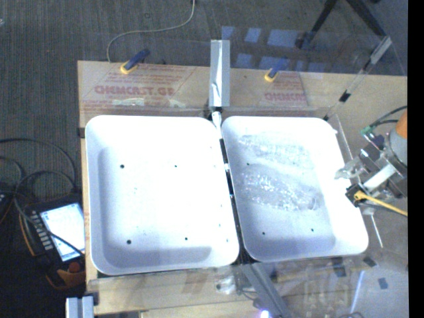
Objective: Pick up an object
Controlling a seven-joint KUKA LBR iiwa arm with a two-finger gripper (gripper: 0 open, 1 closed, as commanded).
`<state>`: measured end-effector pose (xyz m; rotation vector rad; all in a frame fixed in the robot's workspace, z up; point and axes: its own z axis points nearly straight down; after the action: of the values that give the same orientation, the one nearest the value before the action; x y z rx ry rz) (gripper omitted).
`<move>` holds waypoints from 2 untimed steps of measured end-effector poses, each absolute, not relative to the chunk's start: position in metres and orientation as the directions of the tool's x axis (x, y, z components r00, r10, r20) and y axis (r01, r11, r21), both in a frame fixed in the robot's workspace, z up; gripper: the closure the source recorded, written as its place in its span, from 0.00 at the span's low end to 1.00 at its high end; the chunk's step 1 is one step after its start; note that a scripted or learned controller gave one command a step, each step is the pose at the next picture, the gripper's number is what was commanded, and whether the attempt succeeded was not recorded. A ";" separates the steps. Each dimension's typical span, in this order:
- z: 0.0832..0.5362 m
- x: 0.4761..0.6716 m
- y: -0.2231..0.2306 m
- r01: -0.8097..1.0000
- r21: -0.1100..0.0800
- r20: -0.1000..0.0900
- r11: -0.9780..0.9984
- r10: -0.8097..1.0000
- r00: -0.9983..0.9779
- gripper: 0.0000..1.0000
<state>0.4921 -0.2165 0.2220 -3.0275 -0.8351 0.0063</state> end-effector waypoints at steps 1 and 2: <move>0.298 0.490 -0.133 0.351 0.002 -0.003 -0.937 0.351 0.937 0.00; 0.274 0.482 -0.180 0.196 0.002 -0.006 -0.981 0.196 0.981 0.00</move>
<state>0.4825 -0.1803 0.2741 -3.1286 -0.3100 0.0093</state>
